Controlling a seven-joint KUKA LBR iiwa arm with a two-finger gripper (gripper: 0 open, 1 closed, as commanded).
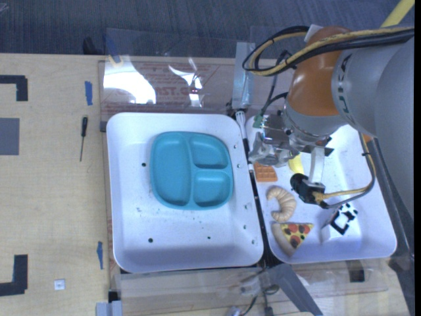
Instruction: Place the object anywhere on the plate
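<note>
You face a desk (46,196) bearing two white bins. The left bin (128,229) holds the blue divided plate (191,170), lying flat near its centre with all three compartments bare. The arm (329,78) reaches into the right bin (375,236), its gripper (266,151) low at the near-left wall, just above a small orange waffle-like piece (264,172).

Whether the fingers are spread or pressed together cannot be told from this angle, and nothing is seen between them.

A croissant (283,201) and a pizza slice (293,234) lie below it, a yellow item (295,161) beside the wrist.

In my judgement the grasp comes first: centre over one object, clear of the bin wall, then lift high enough to cross both rims before lowering onto the plate.

A black-and-white marker tag (343,218) is present; faded red lettering on the far panel (177,91) is unreadable.
</note>
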